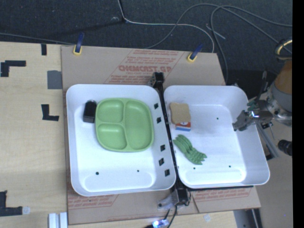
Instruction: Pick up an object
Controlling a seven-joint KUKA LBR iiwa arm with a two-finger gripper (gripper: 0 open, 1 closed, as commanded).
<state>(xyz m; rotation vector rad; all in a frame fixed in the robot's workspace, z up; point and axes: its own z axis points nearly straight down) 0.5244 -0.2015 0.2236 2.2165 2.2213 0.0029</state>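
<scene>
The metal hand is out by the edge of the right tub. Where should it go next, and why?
Probably leftward across the right tub. The hand sits at that tub's right rim, while the green pea pods and the small box lie apart from it by the left wall, so it must close that gap first.
</scene>
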